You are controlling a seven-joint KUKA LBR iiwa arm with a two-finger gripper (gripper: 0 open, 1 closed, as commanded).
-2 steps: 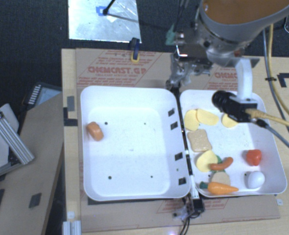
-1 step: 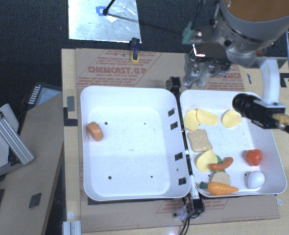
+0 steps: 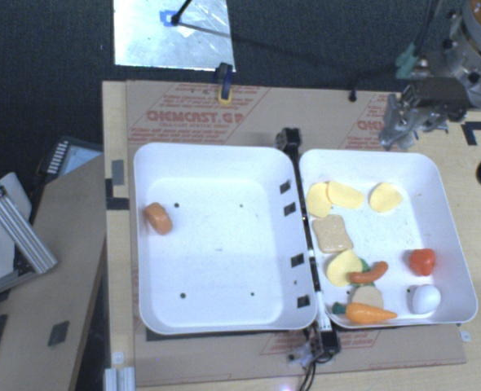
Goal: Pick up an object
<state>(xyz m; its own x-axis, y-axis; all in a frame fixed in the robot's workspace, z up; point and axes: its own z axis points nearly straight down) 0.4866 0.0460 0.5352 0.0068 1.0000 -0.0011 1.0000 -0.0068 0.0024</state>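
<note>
The gripper (image 3: pixel 397 130) hangs above the far rim of the right bin (image 3: pixel 448 218), touching nothing — whether it is open or closed cannot be told from here. Nearest below it lies a pale yellow slice (image 3: pixel 385 196), with two more yellow slices (image 3: pixel 333 195) to its left and a tan bread slice (image 3: pixel 333 234) beyond them. Farther off sit a red tomato (image 3: pixel 422 261), a white egg (image 3: pixel 425 299), a sausage (image 3: pixel 368 274) and an orange carrot (image 3: pixel 370 314). Far across, in the left bin (image 3: pixel 216 316), rests an orange piece (image 3: pixel 158 217).
</note>
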